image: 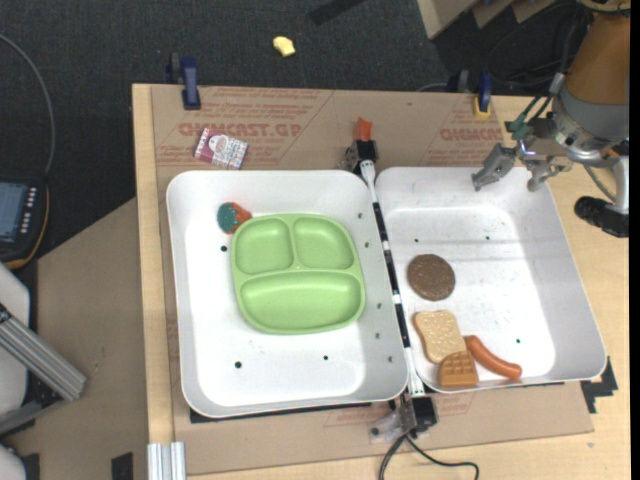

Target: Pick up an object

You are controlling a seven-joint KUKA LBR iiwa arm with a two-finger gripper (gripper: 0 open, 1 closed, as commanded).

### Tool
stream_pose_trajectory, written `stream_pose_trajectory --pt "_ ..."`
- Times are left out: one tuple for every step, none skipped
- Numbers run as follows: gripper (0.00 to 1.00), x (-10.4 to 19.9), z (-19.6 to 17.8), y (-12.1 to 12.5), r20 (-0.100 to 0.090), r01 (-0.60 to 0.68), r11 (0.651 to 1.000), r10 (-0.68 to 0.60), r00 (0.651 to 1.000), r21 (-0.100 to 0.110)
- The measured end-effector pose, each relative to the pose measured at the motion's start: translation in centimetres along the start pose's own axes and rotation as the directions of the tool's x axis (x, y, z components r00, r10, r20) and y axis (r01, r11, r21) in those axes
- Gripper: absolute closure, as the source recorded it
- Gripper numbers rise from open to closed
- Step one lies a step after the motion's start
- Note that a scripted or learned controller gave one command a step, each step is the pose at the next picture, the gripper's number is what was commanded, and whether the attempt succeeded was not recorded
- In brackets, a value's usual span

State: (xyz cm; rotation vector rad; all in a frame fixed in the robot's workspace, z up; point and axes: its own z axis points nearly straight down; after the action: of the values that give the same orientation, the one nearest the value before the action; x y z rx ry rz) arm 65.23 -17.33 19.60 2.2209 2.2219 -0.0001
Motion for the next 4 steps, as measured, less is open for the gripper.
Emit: stream_pose_trajectory --pt "0.00 4.0 2.5 -8.5 -0.004 -0.001 1.000 0.001 1.000 0.009" --pt "0.00 7.3 6.5 -7.6 -0.003 0.003 1.000 -0.003 1.000 0.006" --pt "0.00 6.2 11.1 -11.9 -0.002 -0.005 1.000 0.005 1.000 -0.002" --pt "0.00 7.1 10.9 -11.2 0.003 -0.001 1.000 0.001 1.000 -0.007"
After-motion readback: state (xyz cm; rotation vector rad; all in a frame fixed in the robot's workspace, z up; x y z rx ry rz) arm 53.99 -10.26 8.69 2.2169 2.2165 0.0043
